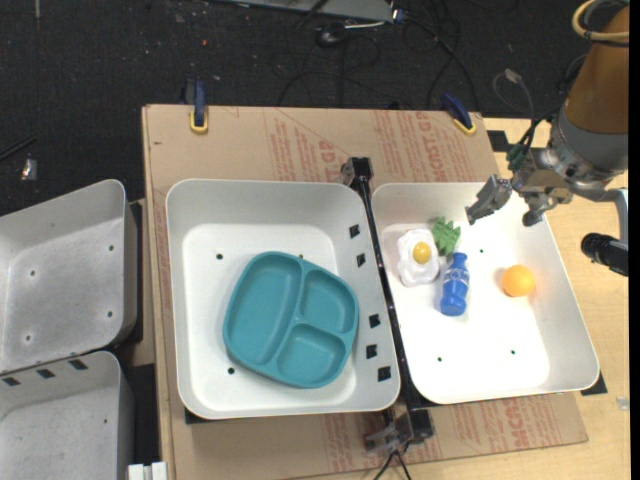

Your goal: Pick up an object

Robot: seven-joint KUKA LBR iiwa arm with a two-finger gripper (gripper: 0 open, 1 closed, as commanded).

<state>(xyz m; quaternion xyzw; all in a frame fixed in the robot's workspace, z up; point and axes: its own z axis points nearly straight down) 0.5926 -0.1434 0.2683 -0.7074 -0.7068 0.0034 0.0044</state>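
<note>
Nothing picked up yet. Tool (510,202) spread wide with nothing between its 2 fingers, poised over the far edge of the right bin (560,368). 4 candidates lying there: orange ball (518,281), blue bottle (454,284), fried-egg toy (418,255), green piece (445,234) nearest. Teal divided plate (291,319) in the left bin (190,268). Left to do: descend, close, lift.

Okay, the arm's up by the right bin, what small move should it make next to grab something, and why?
Probably move the hand toward the orange ball and lower over it. The hand sits open near the right bin's far edge, holding nothing. The ball lies alone, while the blue bottle, fried egg toy and green piece crowd together.
</note>
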